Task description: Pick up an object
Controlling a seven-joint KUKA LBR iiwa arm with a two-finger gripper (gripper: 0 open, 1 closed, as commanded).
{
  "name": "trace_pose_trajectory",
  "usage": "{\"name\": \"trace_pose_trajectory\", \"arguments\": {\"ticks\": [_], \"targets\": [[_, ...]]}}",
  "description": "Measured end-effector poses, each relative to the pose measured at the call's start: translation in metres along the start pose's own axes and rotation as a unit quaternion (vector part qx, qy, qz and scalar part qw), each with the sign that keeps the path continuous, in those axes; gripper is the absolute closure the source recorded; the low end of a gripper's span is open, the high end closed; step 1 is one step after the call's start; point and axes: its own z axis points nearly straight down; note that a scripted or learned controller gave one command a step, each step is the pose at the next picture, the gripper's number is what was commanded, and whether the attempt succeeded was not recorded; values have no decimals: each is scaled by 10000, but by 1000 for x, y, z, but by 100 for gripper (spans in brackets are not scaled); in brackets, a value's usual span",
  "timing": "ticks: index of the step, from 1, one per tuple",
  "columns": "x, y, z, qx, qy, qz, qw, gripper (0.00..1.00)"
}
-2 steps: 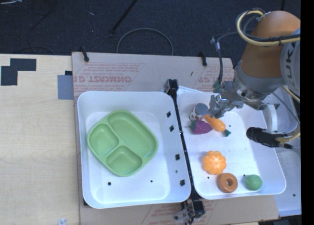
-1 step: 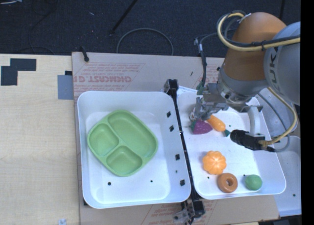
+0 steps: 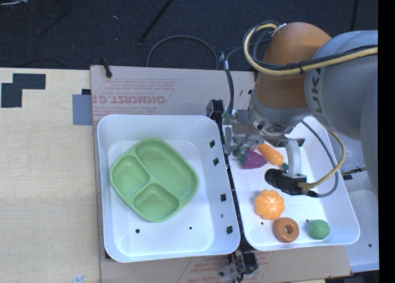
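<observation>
Tool (image 3: 245, 146) above purple toy (image 3: 253, 160) (right bin (image 3: 345, 229)); grip seemingly hidden, cannot tell.

claw (image 3: 247, 146) fingers hidden under wrist | purple toy (image 3: 253, 160) partly covered

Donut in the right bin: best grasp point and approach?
I'd come straight down on the donut, which lies flat with its hole up. Either pinch across the outer ring, or put one finger in the hole and one outside. Set the fingers front to back: the green ball and orange fruit sit close by.
</observation>
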Motion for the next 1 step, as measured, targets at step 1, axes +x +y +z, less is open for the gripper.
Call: {"name": "trace_pose_trajectory", "arguments": {"ticks": [1], "targets": [[59, 1, 13, 3, -2, -2, 10000, 100]]}}
